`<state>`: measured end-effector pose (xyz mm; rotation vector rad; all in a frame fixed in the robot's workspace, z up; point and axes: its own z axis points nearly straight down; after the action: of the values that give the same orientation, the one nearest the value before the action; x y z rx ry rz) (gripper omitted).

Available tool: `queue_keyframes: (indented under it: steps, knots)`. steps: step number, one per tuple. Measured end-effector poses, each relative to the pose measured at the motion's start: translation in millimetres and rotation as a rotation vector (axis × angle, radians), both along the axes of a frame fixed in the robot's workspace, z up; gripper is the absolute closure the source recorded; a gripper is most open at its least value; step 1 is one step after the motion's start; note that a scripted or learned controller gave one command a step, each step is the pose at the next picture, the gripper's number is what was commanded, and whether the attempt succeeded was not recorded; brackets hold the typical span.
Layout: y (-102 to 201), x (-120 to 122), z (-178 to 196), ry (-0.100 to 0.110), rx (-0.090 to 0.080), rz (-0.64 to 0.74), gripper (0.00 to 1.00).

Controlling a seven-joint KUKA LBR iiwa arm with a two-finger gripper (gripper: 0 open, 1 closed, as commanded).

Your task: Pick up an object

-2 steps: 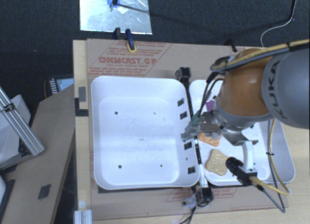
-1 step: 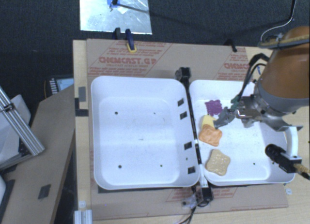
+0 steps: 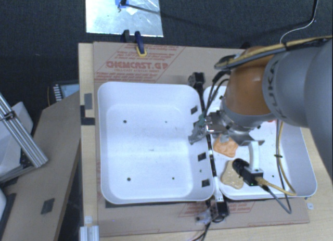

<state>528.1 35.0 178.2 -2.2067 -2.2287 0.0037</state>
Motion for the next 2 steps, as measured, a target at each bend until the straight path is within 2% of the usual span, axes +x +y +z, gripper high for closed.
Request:
queue_keyframes:
  steps: [1, 2]
  knots:
    - [-5, 0, 16, -0.006, -0.002, -0.007, 1.0]
    - [-28, 3, 144, -0.021, -0.002, -0.007, 1.0]
